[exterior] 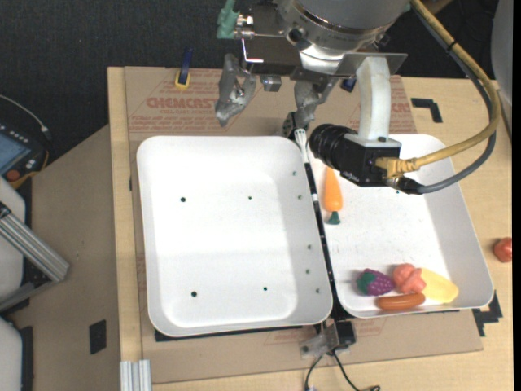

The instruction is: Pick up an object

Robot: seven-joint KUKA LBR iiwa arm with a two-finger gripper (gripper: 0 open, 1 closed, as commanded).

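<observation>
My gripper (260, 120) hangs over the far edge of the left bin (163, 218), its two grey fingers (231, 94) spread wide with nothing between them. It is open. In the right bin (456, 210) an orange carrot (331, 191) with a green tip lies close to the wall shared by the bins, just right of and below the gripper. At that bin's near edge sits a cluster: purple grapes (374, 283), a pink-orange fruit (409, 278), a yellow piece (440, 287) and a red sausage (399, 302).
A black cylinder camera (350, 156) with a tan cable (456, 147) hangs from the wrist over the right bin's far part. A small orange object (503, 250) lies outside the right bin. Both bins rest on a cardboard sheet (163, 96).
</observation>
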